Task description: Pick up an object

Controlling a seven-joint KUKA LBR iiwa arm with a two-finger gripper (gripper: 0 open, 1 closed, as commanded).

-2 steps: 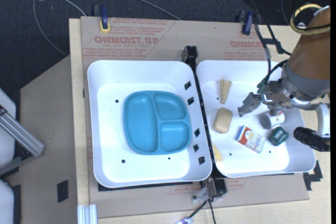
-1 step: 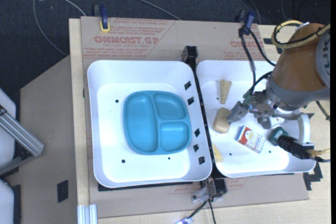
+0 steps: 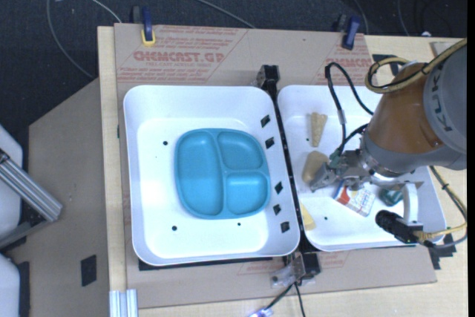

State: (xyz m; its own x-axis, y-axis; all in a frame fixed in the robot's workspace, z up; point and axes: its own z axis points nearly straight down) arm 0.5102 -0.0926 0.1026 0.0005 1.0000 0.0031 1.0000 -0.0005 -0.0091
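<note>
First, note the left bin point(image 3: 141, 159): it holds a blue divided plate point(image 3: 221, 172), lying flat near its centre and well apart from the arm. Next, look to the right bin point(image 3: 297, 104), where the loose objects lie: a tan wedge point(image 3: 317, 128) near the far wall, a tan block point(image 3: 313, 163) below it, a small yellowish piece point(image 3: 306, 217) by the divider, and a red-and-white packet point(image 3: 356, 200). Your gripper point(image 3: 332, 172) hangs low over this bin, just beside the tan block. Whether its fingers are spread or closed cannot be told, and no object shows between them. Centre over the block, descend squarely, and confirm a grip before lifting.
</note>
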